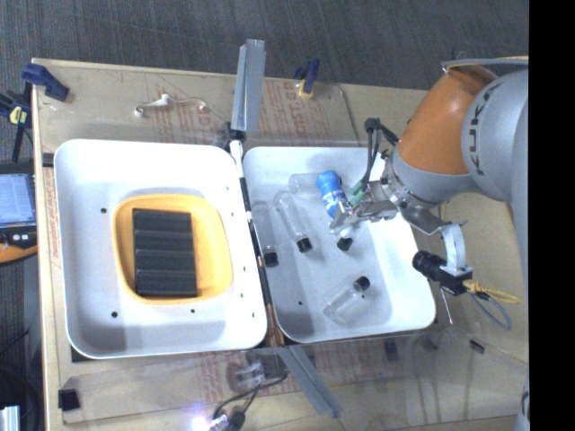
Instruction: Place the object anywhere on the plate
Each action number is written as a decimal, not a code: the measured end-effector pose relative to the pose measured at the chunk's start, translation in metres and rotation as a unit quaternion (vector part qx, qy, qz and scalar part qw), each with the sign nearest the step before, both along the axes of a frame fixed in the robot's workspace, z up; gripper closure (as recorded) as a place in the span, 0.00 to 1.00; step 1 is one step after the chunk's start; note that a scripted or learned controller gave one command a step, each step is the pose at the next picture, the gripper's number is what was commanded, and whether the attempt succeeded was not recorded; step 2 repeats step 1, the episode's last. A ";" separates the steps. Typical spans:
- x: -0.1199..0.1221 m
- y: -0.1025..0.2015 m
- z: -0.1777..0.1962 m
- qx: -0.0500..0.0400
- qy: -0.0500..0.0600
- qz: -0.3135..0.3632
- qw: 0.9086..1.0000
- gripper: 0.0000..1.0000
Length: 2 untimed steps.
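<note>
While the arm [467, 137] hangs over the right bin [409, 303], your biggest risk is distance: the yellow plate [214, 241], with a black ridged block [165, 250] on it, sits in the left bin [81, 232], well apart across both bin walls. Anything held loosely could drop at that crossing. You cannot tell from this slant whether the gripper [359, 206] is open or closed, nor whether it holds anything; it sits low, just beside the blue-capped bottle [330, 192]. The likely object, that bottle, lies on its side and looks round, so it could roll away. Nearby clear vials [292, 218] crowd it and could get nudged or caught instead.
</note>
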<state>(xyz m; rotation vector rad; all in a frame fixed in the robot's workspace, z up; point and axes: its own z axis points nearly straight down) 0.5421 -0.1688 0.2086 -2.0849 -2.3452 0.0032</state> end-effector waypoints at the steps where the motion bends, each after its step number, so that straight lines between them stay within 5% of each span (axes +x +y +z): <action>1: 0.000 0.000 0.000 0.000 0.000 0.000 1.000 0.00; 2: 0.000 0.000 0.000 0.000 0.000 0.000 1.000 0.00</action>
